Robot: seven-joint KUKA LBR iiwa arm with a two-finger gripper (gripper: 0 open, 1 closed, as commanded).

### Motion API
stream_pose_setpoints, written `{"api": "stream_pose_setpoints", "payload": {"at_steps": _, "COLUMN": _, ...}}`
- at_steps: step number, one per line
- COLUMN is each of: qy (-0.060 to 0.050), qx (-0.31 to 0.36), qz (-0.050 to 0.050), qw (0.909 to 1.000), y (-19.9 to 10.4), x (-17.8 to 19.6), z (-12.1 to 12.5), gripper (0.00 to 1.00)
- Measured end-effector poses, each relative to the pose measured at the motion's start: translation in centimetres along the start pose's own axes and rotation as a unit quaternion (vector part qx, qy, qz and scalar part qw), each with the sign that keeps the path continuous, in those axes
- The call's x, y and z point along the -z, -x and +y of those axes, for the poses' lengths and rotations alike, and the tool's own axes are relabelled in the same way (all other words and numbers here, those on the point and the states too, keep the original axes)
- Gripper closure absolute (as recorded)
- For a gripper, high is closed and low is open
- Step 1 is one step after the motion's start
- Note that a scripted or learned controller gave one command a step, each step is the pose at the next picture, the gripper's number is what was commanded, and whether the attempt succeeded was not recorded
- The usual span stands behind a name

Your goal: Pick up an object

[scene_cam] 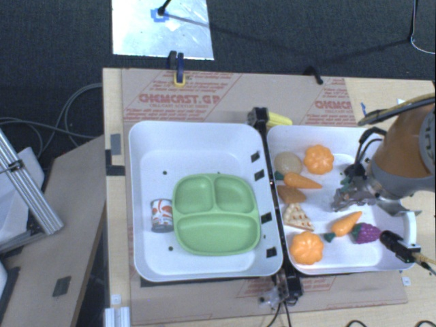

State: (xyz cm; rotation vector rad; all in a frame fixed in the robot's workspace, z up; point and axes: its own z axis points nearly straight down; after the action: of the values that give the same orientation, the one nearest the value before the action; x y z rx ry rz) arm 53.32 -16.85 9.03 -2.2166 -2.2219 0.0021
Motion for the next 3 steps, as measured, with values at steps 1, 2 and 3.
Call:
{"api": "stream_pose_setpoints", "payload": {"at_steps": 1, "qy": 0.002, "qx": 0.001, "qz": -0.001, "qw": 1.0, "y": -0.8, "x": 5.0, "z": -0.5, "gripper": 1.0}}
{"api": "stream_pose_setpoints", "payload": {"at_steps": 2, "qy": 0.003, "qx": 0.002, "qz": -0.001, "qw": 1.0, "y": -1.0, "x": 11.1, "z": -0.4, "gripper": 1.0}}
{"api": "stream_pose_setpoints", "payload": {"at_steps": 3, "qy": 0.001, "qx": 0.001, "qz": -0.001, "qw": 1.0, "y": -1.0, "x": 13.2, "z": -0.2, "gripper": 1.0}}
